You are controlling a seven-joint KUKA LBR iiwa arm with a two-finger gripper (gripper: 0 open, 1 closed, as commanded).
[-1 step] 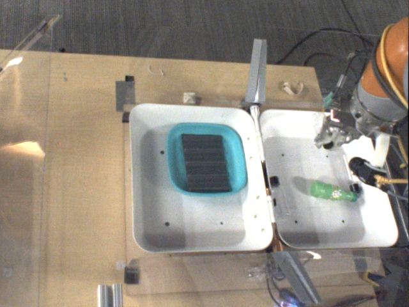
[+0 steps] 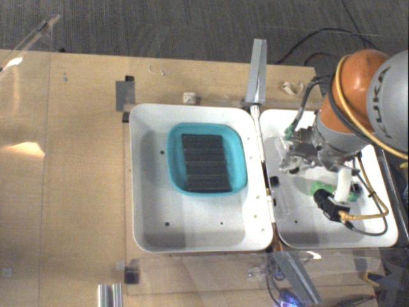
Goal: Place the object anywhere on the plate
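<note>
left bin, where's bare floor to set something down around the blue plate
In the left bin, the widest bare floor is the strip between the blue plate and the near wall. A narrower strip runs along the plate's left side. The right bin is crowded by the arm and a green object.

Two bins sit side by side on the desk (image 2: pixel 70 171), touching along their inner edges. The left bin (image 2: pixel 147 229) holds a plate (image 2: pixel 238 158), which lies toward the far side of that bin and nearer its right wall than its left. A slatted mat (image 2: pixel 204 163) rests in the middle of the plate. The right bin (image 2: pixel 300 232) lies just beside it, and the arm (image 2: pixel 374 101) reaches over it from the right, with the claw (image 2: pixel 295 157) down over the bin's left half, near the shared edge. A small object (image 2: pixel 319 187) lies in the right bin, right of the claw.
</note>
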